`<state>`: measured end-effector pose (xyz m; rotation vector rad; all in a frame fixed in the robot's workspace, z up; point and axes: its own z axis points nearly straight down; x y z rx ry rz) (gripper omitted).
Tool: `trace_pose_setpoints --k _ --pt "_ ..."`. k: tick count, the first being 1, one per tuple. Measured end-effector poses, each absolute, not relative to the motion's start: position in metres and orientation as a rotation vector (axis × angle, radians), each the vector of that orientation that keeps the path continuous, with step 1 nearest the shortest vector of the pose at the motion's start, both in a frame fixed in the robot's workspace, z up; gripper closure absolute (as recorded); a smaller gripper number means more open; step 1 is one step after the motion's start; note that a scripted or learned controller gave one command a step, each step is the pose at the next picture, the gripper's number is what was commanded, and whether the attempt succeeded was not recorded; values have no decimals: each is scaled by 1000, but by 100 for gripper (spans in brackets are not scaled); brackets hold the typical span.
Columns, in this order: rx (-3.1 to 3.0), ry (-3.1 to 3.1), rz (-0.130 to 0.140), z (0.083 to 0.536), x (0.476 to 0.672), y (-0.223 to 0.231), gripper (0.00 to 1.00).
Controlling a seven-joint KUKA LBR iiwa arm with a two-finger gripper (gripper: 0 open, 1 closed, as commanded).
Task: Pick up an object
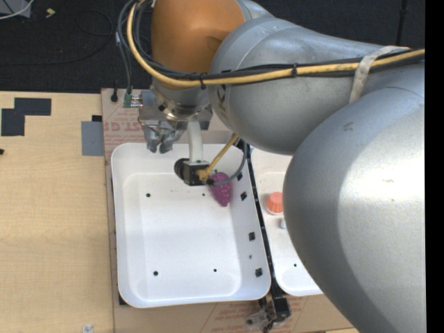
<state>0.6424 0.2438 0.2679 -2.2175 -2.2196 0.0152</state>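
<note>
The grey arm with the orange band is seen reaching in over the far edge of the left shallow white plastic bin (139, 255), which rests on the pale wooden desk (48, 207). The end effector (161, 143) is found just above that bin's far rim, near its far left corner; whether it is wide or narrow cannot be told, as it is small and shadowed here, and nothing is seen gripped by it. A small purple lumpy object (221, 189) lies on the floor of the left bin, close to the far right corner, touching or just beside a black fitting with a yellow cable (192, 172). A small orange rounded object (275, 202) is seen in the right white bin (295, 283), near the divide between the two. The step in hand is judged to be the approach, with no pick yet made. For the next move, a shift toward the bin's right side and a descent over the purple object would be called for, with the black fitting kept clear.
</note>
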Motion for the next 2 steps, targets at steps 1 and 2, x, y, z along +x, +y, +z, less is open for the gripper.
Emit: trace_pose_setpoints --k 1,2 --pt "-2224 -2223 -7 355 645 216 100" --pt "-2211 -2220 21 266 592 244 100"
